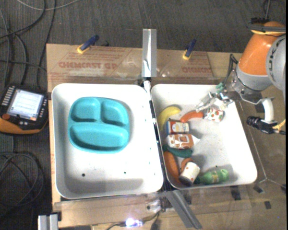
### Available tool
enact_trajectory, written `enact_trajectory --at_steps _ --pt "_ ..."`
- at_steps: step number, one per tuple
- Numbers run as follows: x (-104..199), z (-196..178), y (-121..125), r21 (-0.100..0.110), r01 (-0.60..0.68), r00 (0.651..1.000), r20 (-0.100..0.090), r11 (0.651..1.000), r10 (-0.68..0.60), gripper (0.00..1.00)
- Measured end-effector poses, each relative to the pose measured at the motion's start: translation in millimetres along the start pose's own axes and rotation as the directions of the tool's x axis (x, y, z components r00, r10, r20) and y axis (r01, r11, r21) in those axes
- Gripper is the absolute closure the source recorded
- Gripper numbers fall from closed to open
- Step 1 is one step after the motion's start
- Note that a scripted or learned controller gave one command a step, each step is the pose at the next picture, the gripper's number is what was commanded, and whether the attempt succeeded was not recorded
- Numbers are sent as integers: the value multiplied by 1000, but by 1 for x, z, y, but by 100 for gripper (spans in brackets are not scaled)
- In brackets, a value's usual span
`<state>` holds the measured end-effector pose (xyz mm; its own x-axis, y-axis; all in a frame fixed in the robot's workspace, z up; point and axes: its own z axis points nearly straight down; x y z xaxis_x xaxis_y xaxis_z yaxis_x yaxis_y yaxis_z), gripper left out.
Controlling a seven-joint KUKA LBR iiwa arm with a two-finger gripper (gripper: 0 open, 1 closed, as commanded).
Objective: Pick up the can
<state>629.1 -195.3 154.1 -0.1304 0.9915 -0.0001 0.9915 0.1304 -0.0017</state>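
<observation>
The gripper (pixel 215 99) hangs over the far right corner of the right bin (pixel 247 147), beside a small red-and-white spotted object (pixel 215 114); whether it grips anything, I cannot tell. The can (pixel 189 172) lies tipped near the bin's near edge, between a carrot (pixel 171 163) and a green bottle (pixel 214 176). The approach seems unfinished: next, travel toward the near edge and descend over the can.

Arm (pixel 266 56): cut off at right edge. Carrot (pixel 171 163): partly hidden under green item (pixel 181 152). Gripper (pixel 212 101): fingers too small to read.
</observation>
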Motion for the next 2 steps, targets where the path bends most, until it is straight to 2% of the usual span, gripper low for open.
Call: enact_trajectory --at_steps 1,2 --pt "-19 58 -1 -8 15 1000 -3 1000 -15 0" --pt "1 64 -77 -12 47 999 6 999 -47 0"
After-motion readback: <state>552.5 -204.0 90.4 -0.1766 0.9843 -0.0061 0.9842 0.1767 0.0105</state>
